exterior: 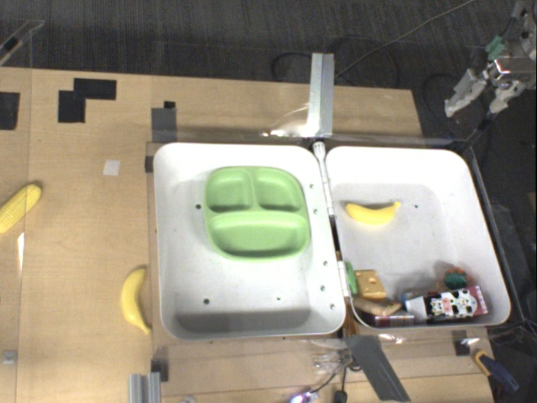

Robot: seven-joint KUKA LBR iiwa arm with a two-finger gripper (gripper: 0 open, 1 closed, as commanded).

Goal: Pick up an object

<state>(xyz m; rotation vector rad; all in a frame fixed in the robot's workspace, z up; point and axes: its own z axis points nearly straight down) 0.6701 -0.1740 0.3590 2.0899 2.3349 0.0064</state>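
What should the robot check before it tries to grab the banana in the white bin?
1. Banana in the right bin: lies alone on the bin floor, ok.
2. Room around it: the small boxes and toys sit apart, at the near edge, ok.
3. Gripper over the banana: not ok, it hangs beyond the bin's far right corner.
4. Gripper free of objects: nothing seen in it, ok.
5. Jaws wide enough: cannot tell.
6. Green tray clear of the path: in the left bin, ok.

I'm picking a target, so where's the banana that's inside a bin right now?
The banana lies in the right bin, in its upper left part near the divider, apart from the clutter along the bin's lower edge.
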